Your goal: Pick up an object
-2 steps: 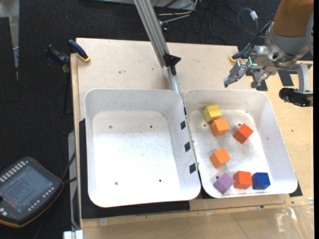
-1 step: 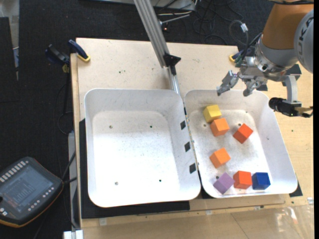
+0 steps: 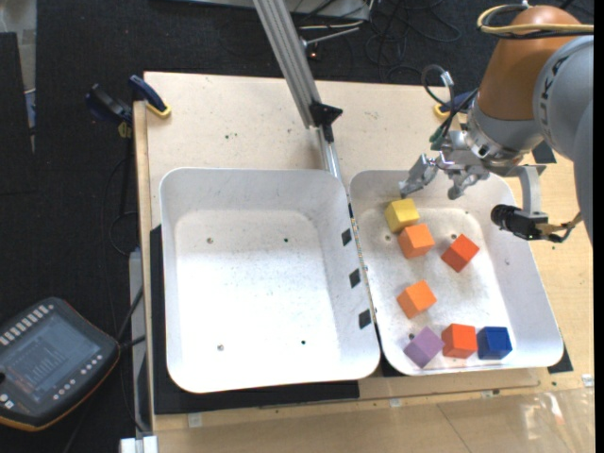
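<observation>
Now the gripper (image 3: 437, 179) hovers spread and empty at the right bin's (image 3: 528, 281) upper rim.
Yellow cube (image 3: 402, 213) sits just below-left, touching an orange cube (image 3: 416, 241); best to straddle its free sides.

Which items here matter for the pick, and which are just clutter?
Job: tool, open above the right bin; yellow cube, three orange cubes, red cube, purple cube, blue cube.

Lying about: left bin, handheld pendant, blue clamp.
</observation>
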Controlling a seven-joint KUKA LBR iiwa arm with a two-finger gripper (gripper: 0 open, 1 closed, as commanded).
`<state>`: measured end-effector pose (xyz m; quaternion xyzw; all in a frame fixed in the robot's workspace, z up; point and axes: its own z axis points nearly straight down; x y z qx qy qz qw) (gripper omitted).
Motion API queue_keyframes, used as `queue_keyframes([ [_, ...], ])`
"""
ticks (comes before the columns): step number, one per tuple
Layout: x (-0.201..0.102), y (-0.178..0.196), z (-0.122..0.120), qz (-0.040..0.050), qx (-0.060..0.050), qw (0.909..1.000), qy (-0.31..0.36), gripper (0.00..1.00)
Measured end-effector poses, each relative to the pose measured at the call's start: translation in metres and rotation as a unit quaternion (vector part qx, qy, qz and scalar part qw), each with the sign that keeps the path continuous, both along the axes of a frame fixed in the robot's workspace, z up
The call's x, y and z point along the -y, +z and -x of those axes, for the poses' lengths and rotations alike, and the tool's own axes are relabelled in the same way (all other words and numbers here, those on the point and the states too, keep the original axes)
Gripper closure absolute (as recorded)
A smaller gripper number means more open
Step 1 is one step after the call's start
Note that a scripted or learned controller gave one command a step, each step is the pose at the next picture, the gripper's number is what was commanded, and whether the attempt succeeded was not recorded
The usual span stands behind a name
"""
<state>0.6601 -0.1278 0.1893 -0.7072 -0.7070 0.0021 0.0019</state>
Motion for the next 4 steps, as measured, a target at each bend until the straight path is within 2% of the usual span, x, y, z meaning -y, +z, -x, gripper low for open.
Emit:
queue_keyframes([
  [1, -0.008, -0.048, -0.002, -0.0003, 0.0, 1.0, 0.001, 0.0],
  [2, -0.007, -0.034, -0.004, 0.0006, 0.004, 1.0, 0.001, 1.0],
  [4, -0.015, 0.083, -0.006, 0.0008, 0.007, 1.0, 0.002, 1.0],
])
